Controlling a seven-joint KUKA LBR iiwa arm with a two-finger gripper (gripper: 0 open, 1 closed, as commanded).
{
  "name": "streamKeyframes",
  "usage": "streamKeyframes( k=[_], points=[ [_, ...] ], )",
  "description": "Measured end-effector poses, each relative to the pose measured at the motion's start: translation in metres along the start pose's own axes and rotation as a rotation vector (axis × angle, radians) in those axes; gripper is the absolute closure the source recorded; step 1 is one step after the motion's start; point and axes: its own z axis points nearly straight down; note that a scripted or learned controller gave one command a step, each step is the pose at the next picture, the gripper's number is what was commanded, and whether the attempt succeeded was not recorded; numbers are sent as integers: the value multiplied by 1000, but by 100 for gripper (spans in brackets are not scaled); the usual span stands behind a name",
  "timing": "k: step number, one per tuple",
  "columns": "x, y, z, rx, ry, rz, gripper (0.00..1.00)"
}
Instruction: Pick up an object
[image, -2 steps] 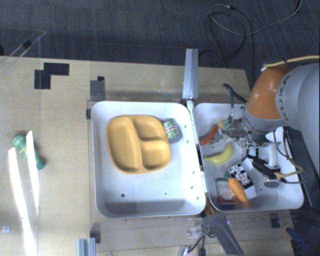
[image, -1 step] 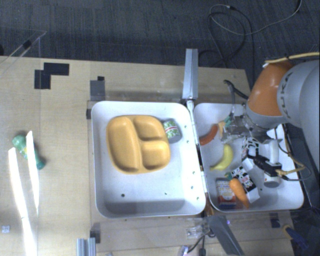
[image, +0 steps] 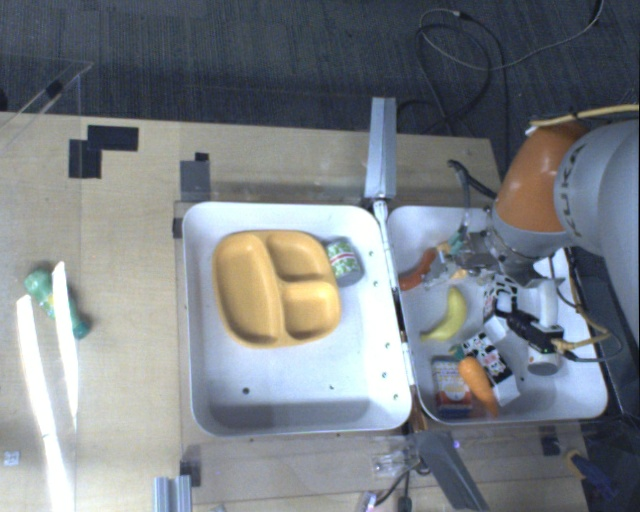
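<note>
The right bin (image: 583, 396) holds a yellow banana (image: 450, 315), a red piece (image: 417, 271) near its left wall, an orange carrot-like item (image: 479, 384), a black-and-white patterned carton (image: 489, 353) and a white cup (image: 546, 357). My gripper (image: 470, 260) hangs low over the upper middle of this bin, just above the banana and right of the red piece. The wrist and its cables hide what lies directly beneath it. I see nothing clearly held.
The left bin (image: 300, 412) carries a yellow divided tray (image: 277, 287) with a small green-labelled can (image: 343, 260) at its upper right corner. A metal divider post (image: 380, 150) stands between the bins. A green object (image: 58, 300) lies on the bench far left.
</note>
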Motion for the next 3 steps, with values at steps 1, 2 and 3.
streamKeyframes(
  k=[1,2,3],
  points=[
    [4,-42,11,6,-1,-58,0],
    [5,-39,-1,-1,1,-58,100],
    [11,-29,13,10,-1,-19,100]
  ],
)
